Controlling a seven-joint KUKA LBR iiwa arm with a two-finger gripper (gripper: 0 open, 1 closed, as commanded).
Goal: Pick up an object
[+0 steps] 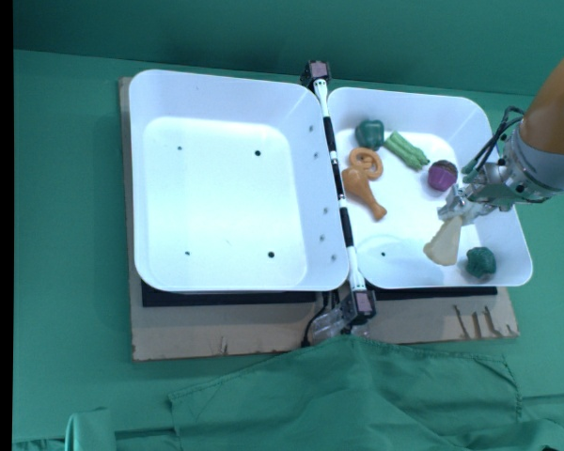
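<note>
The arm reaches in from the right over the right-hand bin (508,252), and the gripper (456,209) sits directly above a cream, cone-shaped toy (444,242) whose narrow top runs up into the tool; it looks clamped on that top, though whether the cone is truly pinched or merely touched I cannot tell, since the tips are too small to read; the broad end hangs or rests just over the bin floor, near the front right.

By my judgement the step in hand is the grasp itself, on the point of lifting; the next move calls for a straight, steady rise, because a tapered piece held by its thin end could slip out or swing.

Around it: a dark green leafy toy (480,263) just beside the cone in the front corner (the nearest thing to be knocked); a purple round toy (442,175) near the wrist; a green bean-like toy (407,149), a dark green pepper (369,133), an orange ring (366,163) and an orange drumstick (366,194) well apart toward the divider; the left bin (146,111) alongside.
</note>
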